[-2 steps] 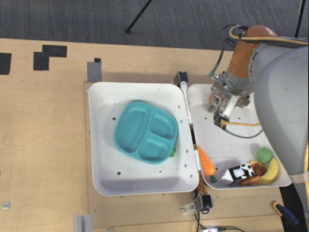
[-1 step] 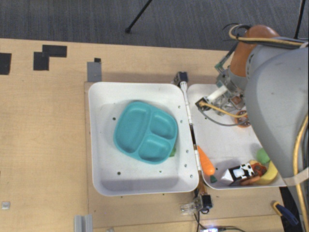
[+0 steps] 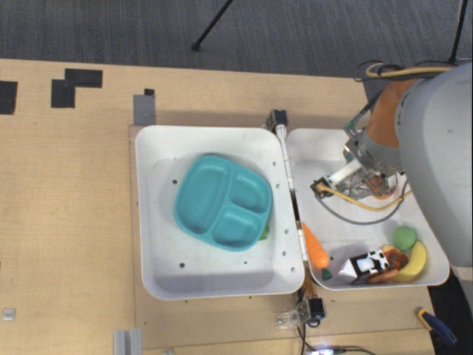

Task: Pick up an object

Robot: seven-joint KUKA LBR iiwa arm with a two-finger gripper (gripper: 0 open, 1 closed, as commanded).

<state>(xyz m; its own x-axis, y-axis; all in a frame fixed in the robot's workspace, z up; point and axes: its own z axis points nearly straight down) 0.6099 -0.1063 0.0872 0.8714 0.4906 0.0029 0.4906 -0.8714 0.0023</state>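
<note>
Two white bins sit side by side on the tabletop (image 3: 66,198). Starting at the left, the left bin (image 3: 159,272) holds a teal divided plate (image 3: 224,202), lying flat near its middle with something green peeking from under its lower right edge. That plate looks like stiff, smooth plastic, light but broad and low, so a two-finger grasp would probably need its rim.

Moving right, the right bin (image 3: 310,143) has an orange carrot (image 3: 315,248) lying against its left wall. I judge it a light toy, firm and tapered; pinching across its thicker middle seems safest, since the tip could slip out. Further right, in the lower corner, a black-and-white item (image 3: 367,263), a green ball (image 3: 404,236) and a yellow banana (image 3: 415,262) are crowded together, touching, which would make a clean pinch harder.

Above them hangs the hand (image 3: 347,177), over the upper part of the right bin; whether it is released or clenched I cannot tell.
</note>
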